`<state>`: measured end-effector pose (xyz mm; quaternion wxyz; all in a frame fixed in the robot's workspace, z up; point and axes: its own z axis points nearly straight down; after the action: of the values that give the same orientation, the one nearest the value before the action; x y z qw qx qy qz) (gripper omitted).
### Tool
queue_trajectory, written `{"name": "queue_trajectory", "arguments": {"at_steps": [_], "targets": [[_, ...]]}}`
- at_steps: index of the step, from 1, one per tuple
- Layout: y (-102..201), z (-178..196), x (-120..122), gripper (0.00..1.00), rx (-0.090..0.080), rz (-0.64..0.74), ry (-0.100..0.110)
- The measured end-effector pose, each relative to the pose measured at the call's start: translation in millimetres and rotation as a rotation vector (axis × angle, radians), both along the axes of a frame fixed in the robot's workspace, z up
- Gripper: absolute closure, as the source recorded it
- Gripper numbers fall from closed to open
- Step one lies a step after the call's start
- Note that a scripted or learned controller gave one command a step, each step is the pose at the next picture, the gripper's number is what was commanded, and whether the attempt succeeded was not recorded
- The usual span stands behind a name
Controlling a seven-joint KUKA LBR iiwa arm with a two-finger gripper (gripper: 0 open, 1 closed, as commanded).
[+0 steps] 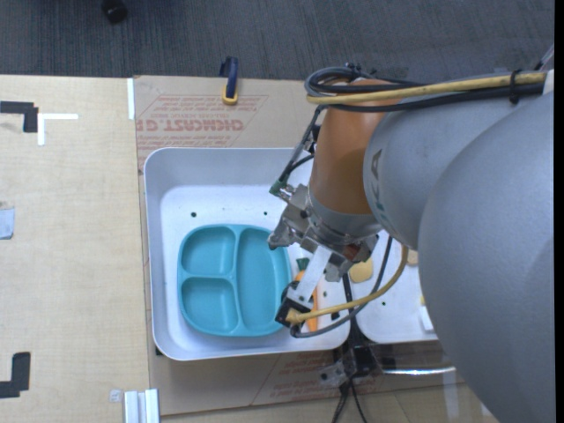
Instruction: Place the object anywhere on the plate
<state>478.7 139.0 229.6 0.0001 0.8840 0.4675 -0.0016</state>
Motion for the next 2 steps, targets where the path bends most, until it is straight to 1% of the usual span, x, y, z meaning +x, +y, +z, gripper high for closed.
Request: {"name": "queue_trajectory", "arguments": {"at_steps": [2], "targets": [[0.0,0.0,0.0,0.00,0.000,0.000,0.000]]}}
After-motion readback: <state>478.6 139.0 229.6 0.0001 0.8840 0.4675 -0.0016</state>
